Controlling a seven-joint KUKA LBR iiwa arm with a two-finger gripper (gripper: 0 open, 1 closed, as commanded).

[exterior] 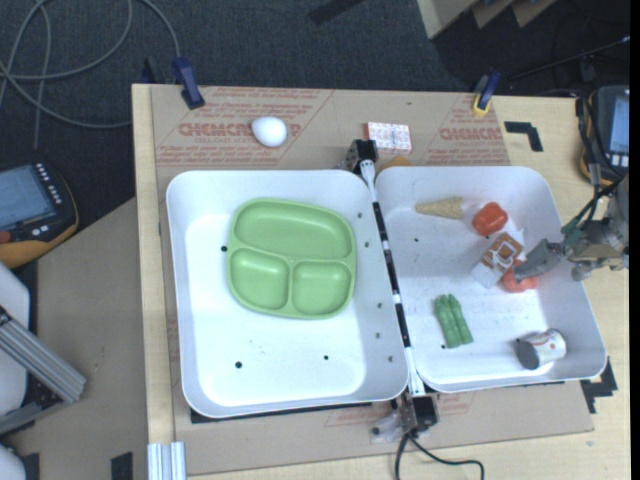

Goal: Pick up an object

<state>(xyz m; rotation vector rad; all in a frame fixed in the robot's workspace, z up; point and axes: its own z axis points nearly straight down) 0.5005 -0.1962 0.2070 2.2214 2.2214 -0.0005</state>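
A: Reaching in from the right, the gripper (535, 260) is hanging low over the right bin (560, 193), its dark tip sitting just beside a small red piece (515, 282) near the bin's right side.

B: Are its fingers closing on anything?

A: I cannot tell; the tip is showing as one dark blur, and open or shut is not readable from up here. Nothing is visibly sitting between fingers.

B: What is lying nearest to it?

A: A small box with an orange and white pattern (501, 255) is lying just left of the tip, touching or nearly touching the red piece. Above that, an orange-red round object (489, 218) is resting, and a tan cone shape (440, 207) is lying to its left, pointing left.

B: And lower down?

A: A green pod-like item (453, 320) is lying towards the bin's left half, and a white and grey object with a red mark (541, 349) is sitting near the front right corner.

B: What is the other bin holding?

A: The left bin (200, 368) is bearing a green divided plate (292, 258), three compartments, well apart from the arm. Behind the bins, on the cardboard sheet (220, 128), a white egg-shaped thing (268, 130) and a small patterned packet (389, 136) are lying
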